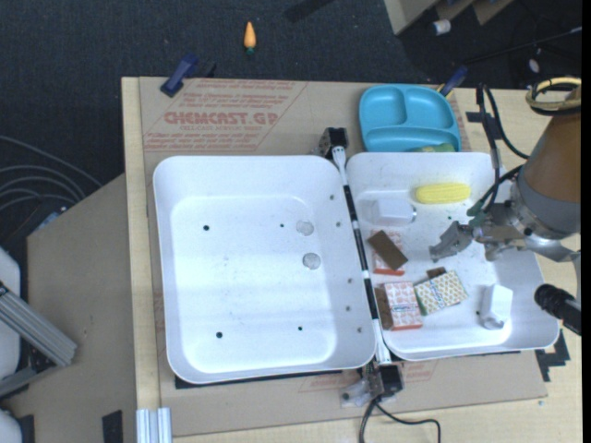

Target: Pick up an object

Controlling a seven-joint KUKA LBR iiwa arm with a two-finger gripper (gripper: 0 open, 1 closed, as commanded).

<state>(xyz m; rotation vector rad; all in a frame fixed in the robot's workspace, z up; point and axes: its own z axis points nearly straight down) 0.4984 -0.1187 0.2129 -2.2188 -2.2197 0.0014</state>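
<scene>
Over the right bin [517, 335]: jaws [452, 241] hover, grasping nothing; their spread I cannot tell. Beneath lie a corn cob [441, 193], brown bar [387, 251], patterned packets [440, 291]. Best practice: descend squarely over one item, clear of neighbours.

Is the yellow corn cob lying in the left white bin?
No, the yellow corn cob lies in the right white bin, near its far edge.
</scene>
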